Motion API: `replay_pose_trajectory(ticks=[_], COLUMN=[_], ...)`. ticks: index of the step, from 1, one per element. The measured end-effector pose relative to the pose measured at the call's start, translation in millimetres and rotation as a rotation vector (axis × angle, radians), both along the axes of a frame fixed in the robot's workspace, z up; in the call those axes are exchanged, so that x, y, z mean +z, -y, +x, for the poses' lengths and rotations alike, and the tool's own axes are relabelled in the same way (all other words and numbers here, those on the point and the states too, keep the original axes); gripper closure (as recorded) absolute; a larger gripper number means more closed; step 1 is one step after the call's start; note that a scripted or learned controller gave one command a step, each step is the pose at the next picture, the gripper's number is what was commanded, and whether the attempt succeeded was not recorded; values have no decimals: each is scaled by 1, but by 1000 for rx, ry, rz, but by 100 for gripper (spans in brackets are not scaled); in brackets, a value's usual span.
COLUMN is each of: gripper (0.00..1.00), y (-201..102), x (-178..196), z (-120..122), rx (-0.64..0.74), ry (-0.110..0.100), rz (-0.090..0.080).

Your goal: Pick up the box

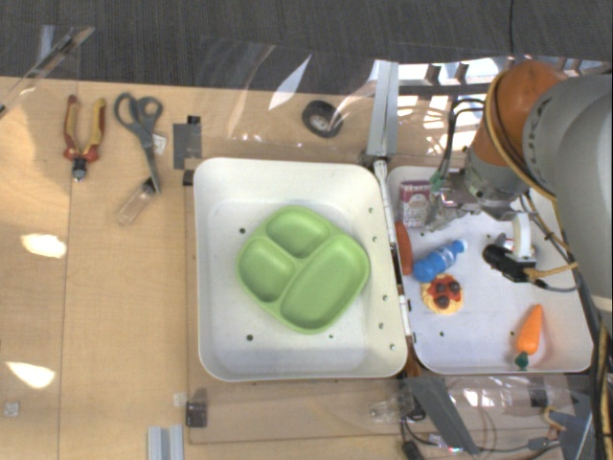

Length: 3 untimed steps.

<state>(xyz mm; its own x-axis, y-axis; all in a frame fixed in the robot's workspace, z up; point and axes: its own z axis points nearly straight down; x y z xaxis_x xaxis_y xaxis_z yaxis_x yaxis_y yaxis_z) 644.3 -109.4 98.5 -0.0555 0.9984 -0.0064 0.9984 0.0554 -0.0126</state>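
Gripper [442,202] low in the right bin [565,353], touching the box [415,202]; I cannot tell its grip.
The small flat red-and-white box lies at that bin's top-left corner; a glossy green three-part plate [304,268] fills the left bin [220,333].

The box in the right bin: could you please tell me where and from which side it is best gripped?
Probably from straight above, jaws across the box at its middle. It seems to lie flat in the far left corner of the right bin, close to the walls, which block a sideways approach.
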Motion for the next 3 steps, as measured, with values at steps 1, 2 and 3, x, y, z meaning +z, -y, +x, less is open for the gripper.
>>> replay_pose_trajectory(ticks=[1,2,3], gripper=[0,0,0], y=[0,-6,-7], x=[0,-8,-9], z=[0,21,24], rx=[0,75,254], ry=[0,2,14], rz=[0,-8,-5])
